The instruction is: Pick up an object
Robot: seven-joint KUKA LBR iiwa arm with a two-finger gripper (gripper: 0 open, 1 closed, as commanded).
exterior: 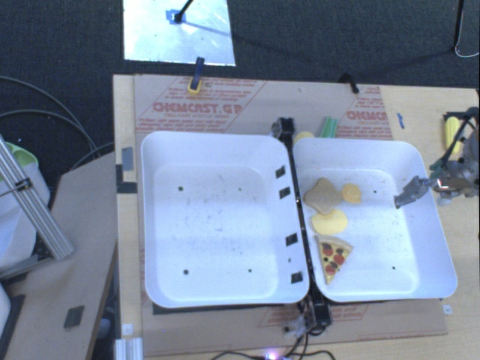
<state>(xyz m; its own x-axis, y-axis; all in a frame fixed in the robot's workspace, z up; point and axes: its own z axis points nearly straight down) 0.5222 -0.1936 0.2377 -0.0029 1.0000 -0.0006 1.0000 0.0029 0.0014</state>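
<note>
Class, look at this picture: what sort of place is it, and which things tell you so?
Probably a robot test bench: two white bins clamped on a board, toy food like a pizza slice, and a gripper reaching in.

Two shallow white plastic bins: left bin (157,201), right bin (431,268), both plain white with small dark dots on floors. Tan toast-shaped piece (322,193). Small round yellow piece (351,194). Pale yellow flat round piece (330,221). Pizza-slice toy (334,256): orange-yellow, red spots, dark flecks. Brown cardboard sheet (225,100), red lettering. Dark blue speckled carpet (60,28).
</note>
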